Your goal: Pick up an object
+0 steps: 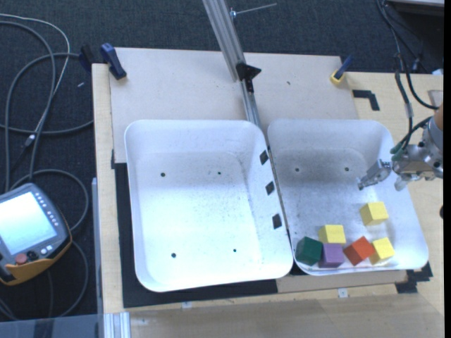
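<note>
Several small blocks lie in the right bin [317, 146], toward its near right corner. A yellow block [374, 213] sits apart from the rest. Closer to the front rim, a second yellow block [332, 233], a green block [309, 250], a purple block [332, 254], a red block [359, 250] and a third yellow block [382, 248] crowd together. My gripper [382, 184] hangs over the bin's right side, just above and behind the lone yellow block. It is open, and nothing is between its fingers.
The left bin [141, 160] adjoins the right one along a divider with black clips [270, 187]. A slanted metal pole [224, 30] rises from the back of the bench. Cables and a teach pendant [25, 234] lie on the floor at left.
</note>
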You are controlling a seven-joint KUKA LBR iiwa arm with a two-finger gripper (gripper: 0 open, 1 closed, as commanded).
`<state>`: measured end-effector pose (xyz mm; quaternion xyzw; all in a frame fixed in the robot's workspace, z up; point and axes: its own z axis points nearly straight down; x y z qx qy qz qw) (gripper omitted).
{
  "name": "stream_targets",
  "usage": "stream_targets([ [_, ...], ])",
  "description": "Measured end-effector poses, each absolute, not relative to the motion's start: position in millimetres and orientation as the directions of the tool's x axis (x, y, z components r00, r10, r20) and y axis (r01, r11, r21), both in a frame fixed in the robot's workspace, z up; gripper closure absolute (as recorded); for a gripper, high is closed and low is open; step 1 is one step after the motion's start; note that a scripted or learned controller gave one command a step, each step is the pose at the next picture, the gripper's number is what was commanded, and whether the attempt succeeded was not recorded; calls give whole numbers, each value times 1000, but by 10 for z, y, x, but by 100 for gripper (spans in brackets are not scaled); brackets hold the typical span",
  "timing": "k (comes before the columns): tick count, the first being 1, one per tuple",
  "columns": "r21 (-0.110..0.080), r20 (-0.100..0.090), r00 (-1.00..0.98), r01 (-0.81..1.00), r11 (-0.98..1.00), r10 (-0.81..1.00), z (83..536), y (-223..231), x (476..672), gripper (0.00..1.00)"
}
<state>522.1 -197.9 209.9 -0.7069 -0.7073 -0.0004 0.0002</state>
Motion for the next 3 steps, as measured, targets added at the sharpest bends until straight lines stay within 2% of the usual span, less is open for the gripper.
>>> stream_targets([
  [1, 6, -1, -3, 1000, 3, 1000, 1323, -2133, 5043, 0],
  [2, 4, -1, -3, 1000, 3, 1000, 1249, -2176, 5465, 0],
  [3, -5, 4, -3, 1000, 3, 1000, 980, -1712, 5237, 0],
])
